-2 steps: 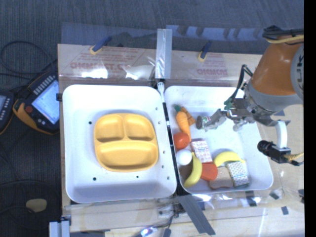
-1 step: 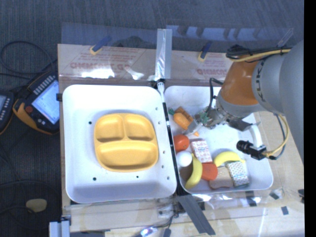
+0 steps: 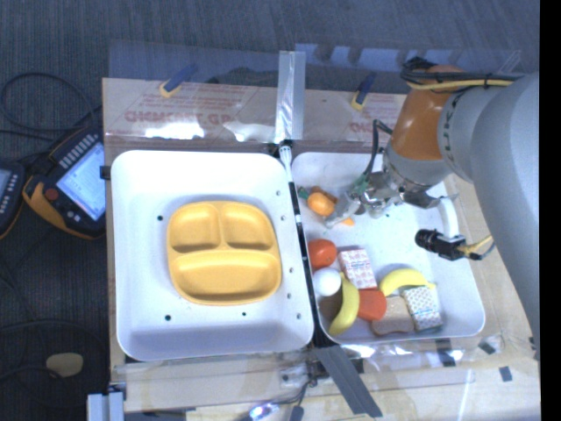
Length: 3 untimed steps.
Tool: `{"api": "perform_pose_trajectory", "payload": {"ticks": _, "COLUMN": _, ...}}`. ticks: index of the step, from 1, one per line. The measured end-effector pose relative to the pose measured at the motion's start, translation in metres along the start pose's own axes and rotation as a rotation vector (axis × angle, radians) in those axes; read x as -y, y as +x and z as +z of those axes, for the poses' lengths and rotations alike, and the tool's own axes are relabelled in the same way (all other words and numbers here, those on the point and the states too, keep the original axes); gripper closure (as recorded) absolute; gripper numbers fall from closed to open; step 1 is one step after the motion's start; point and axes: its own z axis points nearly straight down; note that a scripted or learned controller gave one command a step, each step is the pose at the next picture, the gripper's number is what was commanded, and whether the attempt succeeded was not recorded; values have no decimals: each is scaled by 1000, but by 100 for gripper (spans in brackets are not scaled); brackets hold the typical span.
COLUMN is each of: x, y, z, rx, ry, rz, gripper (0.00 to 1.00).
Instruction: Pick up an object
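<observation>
Reaching in from the right, the arm (image 3: 438,130) has its gripper (image 3: 355,202) low over the far left part of the right bin (image 3: 456,323), just beside a small orange fruit (image 3: 321,203) near that bin's far left corner. Whether anything sits between the gripper's parts cannot be told from this slant, and nothing is visibly held. A tiny orange scrap (image 3: 347,222) lies just under the tool.

Along the right bin's left edge sit a tomato (image 3: 322,253), a white egg (image 3: 327,281) and a banana (image 3: 347,305). Toward the near edge are a small printed box (image 3: 357,267), a red piece (image 3: 372,304), a second banana (image 3: 401,280), a brown slice (image 3: 392,324) and a patterned block (image 3: 422,307). The left bin (image 3: 140,323) carries a yellow divided tray (image 3: 224,251) at its middle.

By my reading, this is the approach-and-grasp step, with the orange fruit the likely target. The next move calls for centring the tool over the fruit, closing, and lifting straight up; the fruit is round and close to the bin wall, so it may roll away.
</observation>
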Motion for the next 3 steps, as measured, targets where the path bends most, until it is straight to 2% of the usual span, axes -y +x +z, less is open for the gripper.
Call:
{"api": "perform_pose_trajectory", "payload": {"ticks": 1, "x": -27, "y": -41, "z": -4, "rx": 18, "ry": -37, "rz": 103, "gripper": 0}}
{"api": "perform_pose_trajectory", "payload": {"ticks": 2, "x": -8, "y": -7, "z": -28, "rx": 15, "ry": -34, "rz": 96, "gripper": 0}}
{"api": "perform_pose_trajectory", "payload": {"ticks": 3, "x": -27, "y": -44, "z": -7, "rx": 5, "ry": -28, "rz": 51, "gripper": 0}}
